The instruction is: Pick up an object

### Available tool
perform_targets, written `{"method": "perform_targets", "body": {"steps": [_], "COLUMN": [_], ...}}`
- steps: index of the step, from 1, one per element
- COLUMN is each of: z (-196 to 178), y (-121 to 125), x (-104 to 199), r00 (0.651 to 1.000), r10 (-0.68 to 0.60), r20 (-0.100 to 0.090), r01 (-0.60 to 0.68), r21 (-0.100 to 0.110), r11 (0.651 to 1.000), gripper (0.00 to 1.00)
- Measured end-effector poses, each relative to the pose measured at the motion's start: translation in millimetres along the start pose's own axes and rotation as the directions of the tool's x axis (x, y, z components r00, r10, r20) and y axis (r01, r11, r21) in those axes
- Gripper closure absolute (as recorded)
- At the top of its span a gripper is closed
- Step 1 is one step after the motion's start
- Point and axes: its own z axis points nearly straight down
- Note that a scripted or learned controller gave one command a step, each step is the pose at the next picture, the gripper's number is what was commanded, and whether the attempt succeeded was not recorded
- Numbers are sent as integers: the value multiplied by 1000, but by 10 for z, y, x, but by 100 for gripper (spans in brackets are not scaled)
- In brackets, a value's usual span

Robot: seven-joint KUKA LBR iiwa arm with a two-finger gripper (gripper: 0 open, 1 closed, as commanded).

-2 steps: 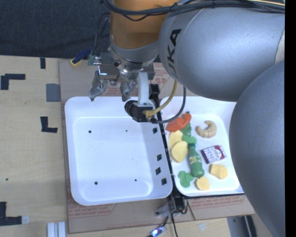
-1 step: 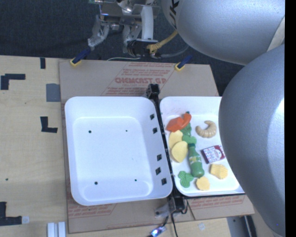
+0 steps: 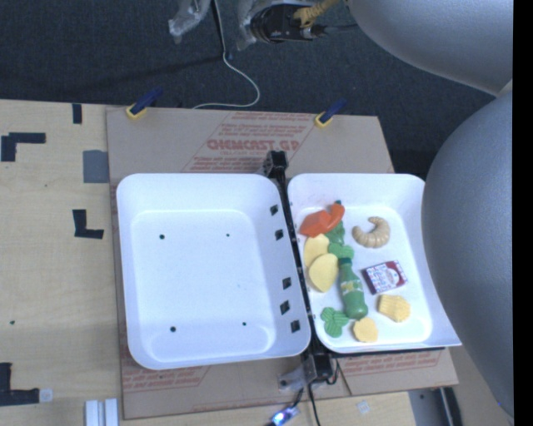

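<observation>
The right white bin (image 3: 414, 193) holds several toy foods: a red-orange piece (image 3: 321, 221), a tan croissant (image 3: 372, 232), a yellow lemon (image 3: 323, 273), a green bottle (image 3: 352, 293), a maroon packet (image 3: 385, 276), a yellow ridged piece (image 3: 394, 309) and a small orange-yellow piece (image 3: 365, 331). My gripper (image 3: 216, 25) hangs high at the top edge of the camera view, beyond the back of the bins and far from the objects. Its two pale fingers (image 3: 186, 22) stand apart, open, with nothing between them.
The left white bin (image 3: 133, 195) sits beside the right one on a cardboard sheet (image 3: 250, 146) held by clamps. A white cable (image 3: 237, 79) trails over the dark floor behind. The grey arm (image 3: 483, 208) covers the right side.
</observation>
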Motion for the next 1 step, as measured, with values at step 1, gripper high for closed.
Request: {"method": "perform_targets", "body": {"steps": [1], "z": [2291], "y": [-40], "x": [-32], "r00": [1000], "r10": [3], "r20": [9], "r01": [-3], "r21": [28], "r11": [1000], "gripper": [100]}}
